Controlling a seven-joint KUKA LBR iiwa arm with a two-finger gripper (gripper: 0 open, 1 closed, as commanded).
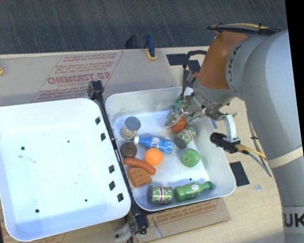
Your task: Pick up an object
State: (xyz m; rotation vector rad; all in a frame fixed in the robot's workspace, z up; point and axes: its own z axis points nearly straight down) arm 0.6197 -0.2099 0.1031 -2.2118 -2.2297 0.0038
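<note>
The gripper [180,116] hangs over the right bin [215,162] — its finger state cannot be told. Just beneath it lies a red-orange object [178,125], touching a green can [186,136] — an orange ball [154,156] sits nearby.

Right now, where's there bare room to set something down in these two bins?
The left bin has bare white floor from wall to wall. In the right bin, bare floor lies behind the blue bottle. The gripper crowds the back right.
</note>
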